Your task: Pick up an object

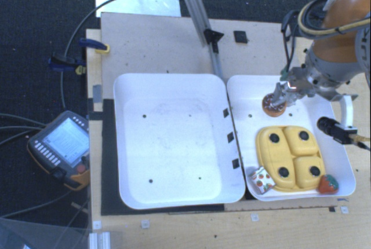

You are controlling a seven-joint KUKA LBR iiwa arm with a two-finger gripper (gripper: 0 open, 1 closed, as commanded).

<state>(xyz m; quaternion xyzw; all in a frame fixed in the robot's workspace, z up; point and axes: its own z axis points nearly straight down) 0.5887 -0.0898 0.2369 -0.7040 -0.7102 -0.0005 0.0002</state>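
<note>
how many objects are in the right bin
4: a yellow block in the middle, a small brown round object at the far side under the gripper, a patterned piece at the near-left corner, a red piece near-right.

You've got one fixed cam above the counter (pixel 174 45), looking down at a slant, both bins (pixel 168 138) framed, medium range.
</note>
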